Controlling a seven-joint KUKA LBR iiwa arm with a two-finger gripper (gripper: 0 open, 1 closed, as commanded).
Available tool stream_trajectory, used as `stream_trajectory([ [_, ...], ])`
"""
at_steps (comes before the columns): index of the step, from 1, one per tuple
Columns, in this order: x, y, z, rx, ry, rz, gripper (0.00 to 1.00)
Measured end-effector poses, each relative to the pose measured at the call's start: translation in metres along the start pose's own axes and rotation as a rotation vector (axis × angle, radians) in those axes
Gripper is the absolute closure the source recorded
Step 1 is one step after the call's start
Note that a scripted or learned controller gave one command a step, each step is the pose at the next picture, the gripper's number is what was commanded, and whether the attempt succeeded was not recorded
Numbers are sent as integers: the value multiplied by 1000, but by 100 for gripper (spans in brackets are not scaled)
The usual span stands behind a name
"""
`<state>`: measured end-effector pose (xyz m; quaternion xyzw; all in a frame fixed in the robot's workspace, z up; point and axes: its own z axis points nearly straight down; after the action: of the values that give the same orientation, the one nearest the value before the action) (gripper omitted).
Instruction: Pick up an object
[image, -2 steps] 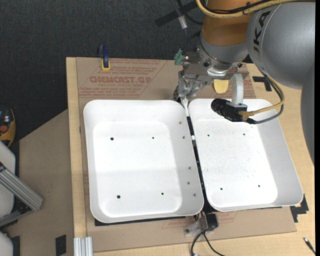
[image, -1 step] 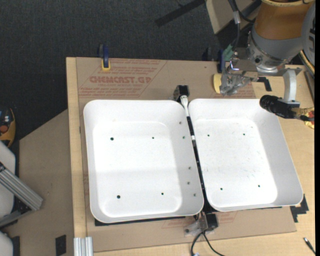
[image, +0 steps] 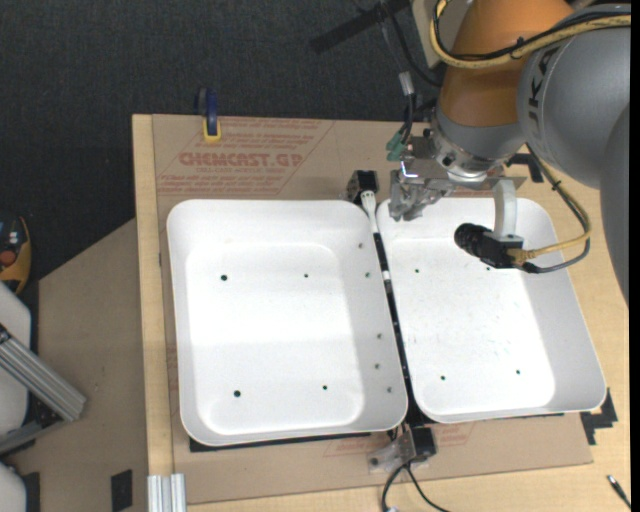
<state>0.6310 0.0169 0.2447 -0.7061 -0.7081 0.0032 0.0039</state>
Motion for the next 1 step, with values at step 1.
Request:
stream_trajectory([
  [1,59,37,-116,-27,1,-5,100],
])
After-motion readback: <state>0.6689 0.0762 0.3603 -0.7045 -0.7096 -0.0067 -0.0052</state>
